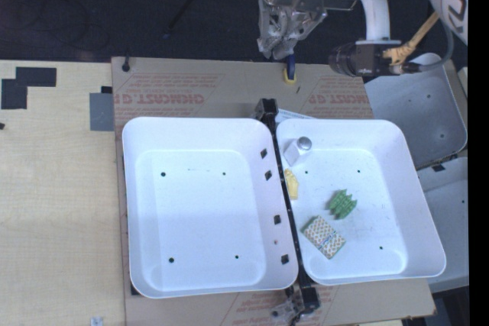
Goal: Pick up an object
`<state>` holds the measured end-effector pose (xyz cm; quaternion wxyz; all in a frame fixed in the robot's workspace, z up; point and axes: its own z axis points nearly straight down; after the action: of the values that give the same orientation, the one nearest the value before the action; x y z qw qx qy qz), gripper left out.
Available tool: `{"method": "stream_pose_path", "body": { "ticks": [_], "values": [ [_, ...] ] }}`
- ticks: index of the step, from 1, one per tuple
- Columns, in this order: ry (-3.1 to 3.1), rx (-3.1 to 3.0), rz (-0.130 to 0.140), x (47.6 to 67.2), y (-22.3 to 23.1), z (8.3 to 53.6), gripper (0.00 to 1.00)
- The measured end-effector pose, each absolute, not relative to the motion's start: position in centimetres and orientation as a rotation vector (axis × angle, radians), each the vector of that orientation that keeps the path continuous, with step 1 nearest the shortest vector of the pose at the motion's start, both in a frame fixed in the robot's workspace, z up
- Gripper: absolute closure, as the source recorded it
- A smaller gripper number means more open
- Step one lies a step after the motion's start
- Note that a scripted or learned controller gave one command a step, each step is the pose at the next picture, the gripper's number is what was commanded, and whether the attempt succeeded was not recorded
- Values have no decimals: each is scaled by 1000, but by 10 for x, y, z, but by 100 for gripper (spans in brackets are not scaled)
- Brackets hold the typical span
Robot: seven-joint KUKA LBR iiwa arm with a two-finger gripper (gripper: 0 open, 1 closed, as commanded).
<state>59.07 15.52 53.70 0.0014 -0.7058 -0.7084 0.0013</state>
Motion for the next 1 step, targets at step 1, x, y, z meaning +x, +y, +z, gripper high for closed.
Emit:
{"method": "stream_pose_path", "body": {
  "ticks": [1],
  "values": [
    [-2225, -2214, 4, 577, 202, 537, 100]
  ]
}}
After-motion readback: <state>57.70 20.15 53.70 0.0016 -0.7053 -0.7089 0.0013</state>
